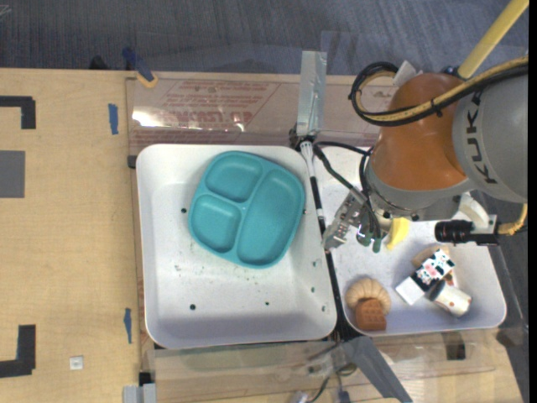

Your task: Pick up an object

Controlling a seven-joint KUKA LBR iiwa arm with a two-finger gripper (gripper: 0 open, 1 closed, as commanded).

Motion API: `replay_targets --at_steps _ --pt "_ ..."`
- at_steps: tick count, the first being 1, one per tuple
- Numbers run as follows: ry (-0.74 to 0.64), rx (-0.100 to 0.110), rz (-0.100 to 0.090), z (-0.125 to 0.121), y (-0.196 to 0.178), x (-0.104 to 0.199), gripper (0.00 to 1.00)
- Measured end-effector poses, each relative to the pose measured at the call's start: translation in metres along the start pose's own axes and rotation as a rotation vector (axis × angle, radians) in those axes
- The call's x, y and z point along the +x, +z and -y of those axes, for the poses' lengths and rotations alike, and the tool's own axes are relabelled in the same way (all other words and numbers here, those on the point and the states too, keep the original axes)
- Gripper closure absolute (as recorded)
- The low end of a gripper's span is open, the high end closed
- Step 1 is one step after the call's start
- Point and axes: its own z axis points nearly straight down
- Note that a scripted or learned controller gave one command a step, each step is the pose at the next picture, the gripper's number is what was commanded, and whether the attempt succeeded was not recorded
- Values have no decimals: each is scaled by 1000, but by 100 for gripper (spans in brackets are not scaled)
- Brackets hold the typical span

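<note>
My gripper hangs low over the left part of the right bin, close to the wall between the two bins. A small yellow object and a small green piece lie just to its right, partly under the wrist. A brown round bread-like item rests at the bin's front. To the right lie a black-and-white toy and a white cup-like piece. Nothing shows in the gripper's grasp.
The left bin holds a teal divided plate, tilted toward its back right. The orange-banded wrist covers the back of the right bin. Black cables loop above it. A wooden bench lies to the left.
</note>
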Motion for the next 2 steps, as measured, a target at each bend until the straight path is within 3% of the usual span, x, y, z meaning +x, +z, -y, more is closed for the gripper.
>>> replay_targets --at_steps 1,2 --pt "332 7 -4 -37 -53 70 100" --pt "329 -2 0 -127 97 109 100"
